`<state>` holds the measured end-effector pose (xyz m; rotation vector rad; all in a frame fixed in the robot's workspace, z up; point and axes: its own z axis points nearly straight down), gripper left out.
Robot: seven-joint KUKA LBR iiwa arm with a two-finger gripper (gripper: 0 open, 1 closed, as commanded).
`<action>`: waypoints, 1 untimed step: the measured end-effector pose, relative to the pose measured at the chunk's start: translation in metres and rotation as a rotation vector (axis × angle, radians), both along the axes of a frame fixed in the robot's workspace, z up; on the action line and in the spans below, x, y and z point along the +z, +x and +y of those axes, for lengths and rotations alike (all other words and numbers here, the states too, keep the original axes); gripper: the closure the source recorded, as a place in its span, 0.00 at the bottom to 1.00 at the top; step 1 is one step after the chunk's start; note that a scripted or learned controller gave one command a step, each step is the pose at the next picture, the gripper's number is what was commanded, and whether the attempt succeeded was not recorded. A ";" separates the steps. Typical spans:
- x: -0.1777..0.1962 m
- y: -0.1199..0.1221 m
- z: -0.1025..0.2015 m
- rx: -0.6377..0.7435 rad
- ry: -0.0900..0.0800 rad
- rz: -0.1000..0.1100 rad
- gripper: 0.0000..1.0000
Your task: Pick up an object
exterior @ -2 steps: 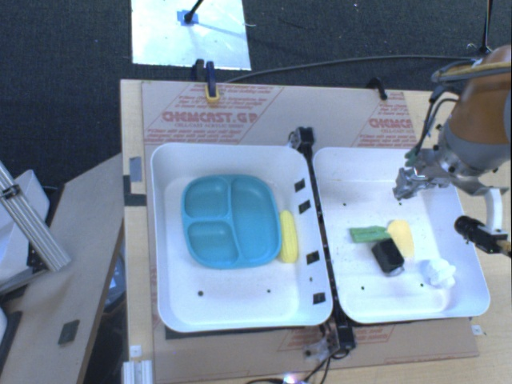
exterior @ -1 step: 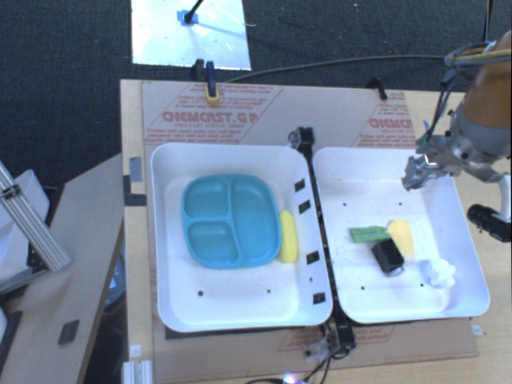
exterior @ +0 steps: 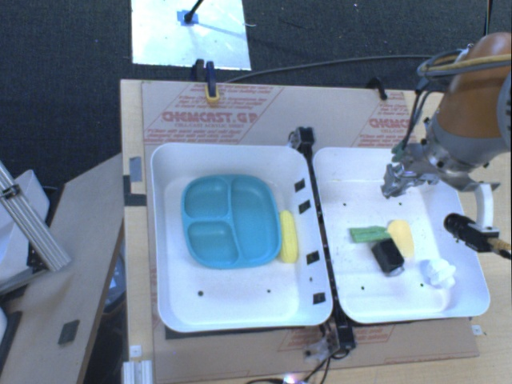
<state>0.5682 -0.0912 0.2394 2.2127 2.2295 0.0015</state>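
Black block (exterior: pixel 388 256) beside yellow piece (exterior: pixel 401 236); pincer (exterior: pixel 394 184) above, grip unclear.

A blue divided plate (exterior: pixel 226 220) is lying in the left bin (exterior: pixel 172 174), with a yellow piece (exterior: pixel 288 237) touching its right edge. In the right bin (exterior: pixel 352 174), the gripper (exterior: pixel 394 184) is hovering above a green piece (exterior: pixel 368 234), a yellow block (exterior: pixel 401 237), a black object (exterior: pixel 388 256) and a white crumpled thing (exterior: pixel 437 273).
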 end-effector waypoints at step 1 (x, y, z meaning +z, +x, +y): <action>-0.012 -0.013 0.050 0.001 0.001 0.001 1.00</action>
